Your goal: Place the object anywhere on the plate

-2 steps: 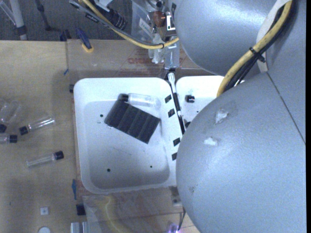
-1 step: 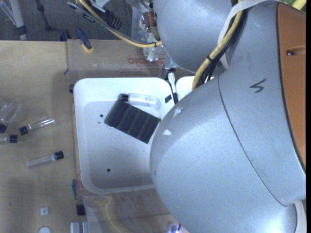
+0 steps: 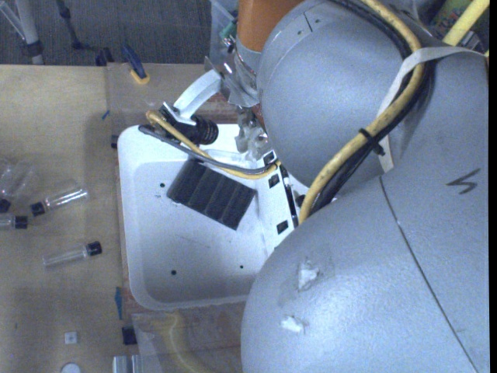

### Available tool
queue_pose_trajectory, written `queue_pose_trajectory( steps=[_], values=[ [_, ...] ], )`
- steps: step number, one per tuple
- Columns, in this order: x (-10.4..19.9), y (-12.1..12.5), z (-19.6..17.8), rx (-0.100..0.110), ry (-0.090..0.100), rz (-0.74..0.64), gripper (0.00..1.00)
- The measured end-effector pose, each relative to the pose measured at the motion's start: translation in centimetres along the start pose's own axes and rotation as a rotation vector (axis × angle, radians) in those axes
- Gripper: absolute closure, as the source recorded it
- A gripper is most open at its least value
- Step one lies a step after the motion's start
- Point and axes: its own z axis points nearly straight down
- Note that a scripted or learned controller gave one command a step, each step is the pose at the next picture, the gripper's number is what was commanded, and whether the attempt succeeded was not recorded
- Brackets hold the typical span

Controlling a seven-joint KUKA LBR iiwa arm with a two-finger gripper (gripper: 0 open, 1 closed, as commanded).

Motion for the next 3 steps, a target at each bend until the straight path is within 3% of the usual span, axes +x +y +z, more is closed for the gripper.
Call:
queue_pose_trajectory(
  steps=[1, 2, 3],
  values=[
    [7.3, 2.4, -2.7, -0.002, 0.01, 0.235, 1.0],
    [8.8, 3.0, -3.7, -0.001, 0.01, 0.242, 1.0],
    [8.4, 2.9, 5.5, 0.0, 0.003, 0.243, 1.0]
  ],
)
